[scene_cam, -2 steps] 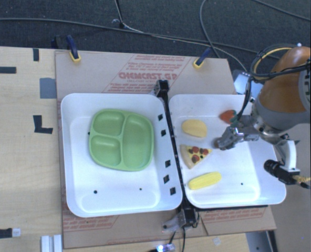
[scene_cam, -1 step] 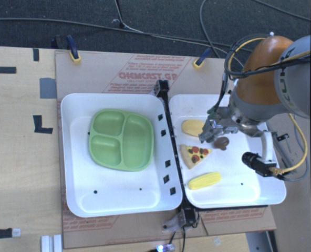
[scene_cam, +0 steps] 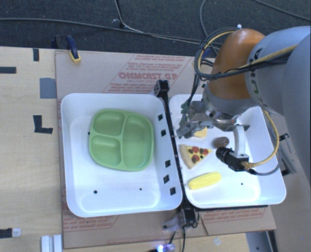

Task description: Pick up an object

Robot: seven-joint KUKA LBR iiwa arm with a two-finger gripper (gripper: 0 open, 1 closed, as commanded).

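A toy pizza slice is seen in the right bin, a tan wedge dotted with red and dark toppings, its point aimed toward the near right. It lies close to the bin's left wall. Just nearer the camera, a yellow toy corn cob lies on its side, apart from the slice. A small pale cheese-like piece rests just beyond the slice, partly covered by the gripper. A small brown rounded object is seen to the right of the slice.

The gripper is lowered over the far left part of the right bin, near the dividing wall. Whether its fingers are apart or together cannot be told, and nothing is visibly held between them. The grey arm with its orange band covers much of the bin's far right. A black cable connector hangs just right of the slice.

Bare white floor is left along the near right of the right bin. In the left bin, a green divided plate occupies the middle, with open floor around it, widest on the near side.
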